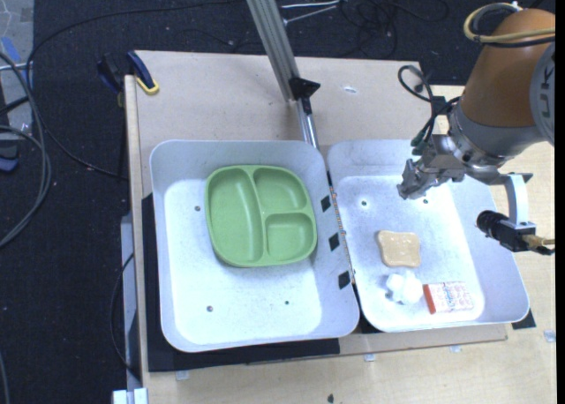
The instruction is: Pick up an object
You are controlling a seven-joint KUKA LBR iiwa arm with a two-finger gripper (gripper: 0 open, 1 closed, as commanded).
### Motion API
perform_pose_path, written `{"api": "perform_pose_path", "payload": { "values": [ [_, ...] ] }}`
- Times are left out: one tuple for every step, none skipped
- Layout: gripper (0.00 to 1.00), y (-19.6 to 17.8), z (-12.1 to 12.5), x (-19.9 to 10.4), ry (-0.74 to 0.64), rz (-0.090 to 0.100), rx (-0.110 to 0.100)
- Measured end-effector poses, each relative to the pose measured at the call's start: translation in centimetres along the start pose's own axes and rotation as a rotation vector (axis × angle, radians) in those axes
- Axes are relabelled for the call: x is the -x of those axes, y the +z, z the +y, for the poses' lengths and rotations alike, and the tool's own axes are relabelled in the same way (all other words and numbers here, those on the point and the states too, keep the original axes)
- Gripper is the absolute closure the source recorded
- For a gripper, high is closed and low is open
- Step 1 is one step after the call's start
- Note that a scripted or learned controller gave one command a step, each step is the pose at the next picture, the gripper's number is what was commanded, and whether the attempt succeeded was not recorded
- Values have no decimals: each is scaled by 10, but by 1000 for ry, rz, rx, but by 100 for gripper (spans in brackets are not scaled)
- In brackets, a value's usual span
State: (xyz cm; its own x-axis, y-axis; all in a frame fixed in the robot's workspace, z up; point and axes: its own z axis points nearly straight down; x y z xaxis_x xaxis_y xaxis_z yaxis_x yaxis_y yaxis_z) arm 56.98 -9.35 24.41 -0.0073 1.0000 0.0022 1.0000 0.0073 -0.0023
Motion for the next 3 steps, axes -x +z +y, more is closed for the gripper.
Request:
{"api": "perform_pose_path", "payload": {
  "values": [
    [100,0,-4,-57,0,-1,1],
    [100,15,-18,-109,0,0,0],
    [100,11,-38,-170,-2,0,0]
  ]
}}
